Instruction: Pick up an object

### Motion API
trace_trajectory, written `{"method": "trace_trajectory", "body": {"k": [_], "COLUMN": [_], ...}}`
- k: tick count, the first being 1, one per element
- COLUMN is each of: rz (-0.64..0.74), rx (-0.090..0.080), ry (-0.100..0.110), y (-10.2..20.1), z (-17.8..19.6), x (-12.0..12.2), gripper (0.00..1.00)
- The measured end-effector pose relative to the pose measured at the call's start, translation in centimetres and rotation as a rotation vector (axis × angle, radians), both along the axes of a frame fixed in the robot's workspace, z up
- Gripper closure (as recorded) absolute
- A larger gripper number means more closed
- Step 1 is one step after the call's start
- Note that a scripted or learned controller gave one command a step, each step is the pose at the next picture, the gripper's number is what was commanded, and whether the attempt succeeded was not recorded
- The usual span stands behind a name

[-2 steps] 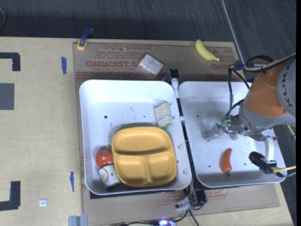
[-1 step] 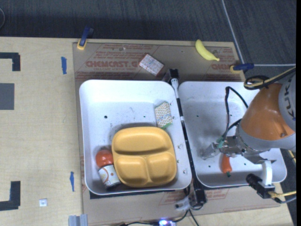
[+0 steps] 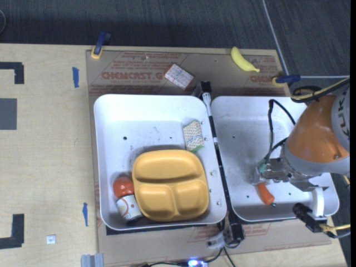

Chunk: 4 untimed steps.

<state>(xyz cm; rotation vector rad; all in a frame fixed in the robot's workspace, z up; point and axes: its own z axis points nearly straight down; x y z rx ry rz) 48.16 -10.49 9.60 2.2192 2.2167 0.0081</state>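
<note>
Since the small orange piece (image 3: 265,193) in the right bin (image 3: 245,149), lower right of frame, looks light, rigid and smooth, you should take it across its narrow middle. The pincer (image 3: 271,174) hovers just above it; whether released or clenched, you cannot tell.

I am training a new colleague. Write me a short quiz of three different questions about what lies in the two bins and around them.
1. True or false: the yellow tray lies in the right bin.
2. Which thing lies on the cardboard behind the bins? A) banana B) spoon C) cup
3. Fill in: the small orange thing lies in the ____ bin, just under the gripper.

Key
1. False. It lies in the left bin, beside a can and a red ball.
2. A
3. right
</note>
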Motion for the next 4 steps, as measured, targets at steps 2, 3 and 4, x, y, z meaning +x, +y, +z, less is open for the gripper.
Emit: {"method": "trace_trajectory", "body": {"k": [2,3,4], "rz": [0.003,0.0,0.003], "rx": [0.0,0.0,0.0], "ry": [0.004,0.009,0.004], "y": [11.5,5.9,13.5], "z": [10.6,8.9,11.5], "x": [-0.1,-0.2,-0.1], "gripper": [1.0,1.0,1.0]}}
